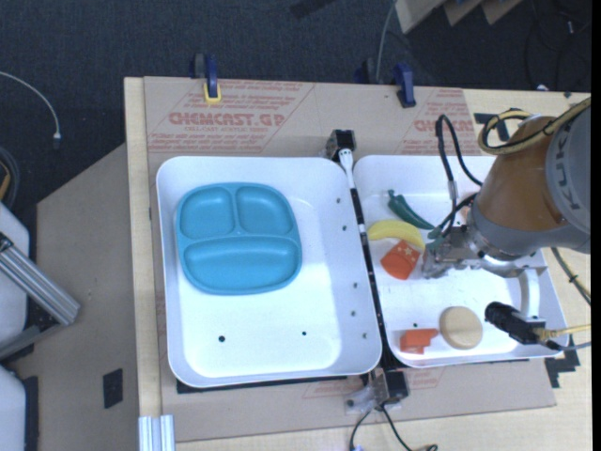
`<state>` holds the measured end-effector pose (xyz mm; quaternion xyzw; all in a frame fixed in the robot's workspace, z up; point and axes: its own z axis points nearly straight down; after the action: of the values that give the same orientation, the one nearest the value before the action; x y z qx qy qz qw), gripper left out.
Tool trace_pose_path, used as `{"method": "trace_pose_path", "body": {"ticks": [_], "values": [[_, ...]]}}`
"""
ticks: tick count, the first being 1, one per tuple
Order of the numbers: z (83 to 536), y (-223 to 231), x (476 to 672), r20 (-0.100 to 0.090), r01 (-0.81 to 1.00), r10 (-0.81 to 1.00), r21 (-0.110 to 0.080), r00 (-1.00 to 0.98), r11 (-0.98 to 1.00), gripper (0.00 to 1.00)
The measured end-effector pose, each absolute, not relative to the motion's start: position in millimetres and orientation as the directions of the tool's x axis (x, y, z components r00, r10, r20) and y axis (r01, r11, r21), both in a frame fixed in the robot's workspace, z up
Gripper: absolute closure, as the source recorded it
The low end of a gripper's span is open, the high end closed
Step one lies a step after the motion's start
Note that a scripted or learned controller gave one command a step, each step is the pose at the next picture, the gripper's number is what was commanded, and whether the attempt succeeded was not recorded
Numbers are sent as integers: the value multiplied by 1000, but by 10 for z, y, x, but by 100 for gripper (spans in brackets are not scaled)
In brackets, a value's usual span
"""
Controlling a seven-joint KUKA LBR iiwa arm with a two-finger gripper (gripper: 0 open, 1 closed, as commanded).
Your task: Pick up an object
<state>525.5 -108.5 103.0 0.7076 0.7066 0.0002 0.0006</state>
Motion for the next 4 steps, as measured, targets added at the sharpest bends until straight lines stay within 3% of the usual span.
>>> {"method": "trace_pose_path", "body": {"ticks": [3, 4], "values": [[2804, -1143, 5298, -3, 1000, 1000, 9, -1, 2, 100], [2637, -690, 5351, 2, 1000, 1000, -2, -5, 5, 100]]}}
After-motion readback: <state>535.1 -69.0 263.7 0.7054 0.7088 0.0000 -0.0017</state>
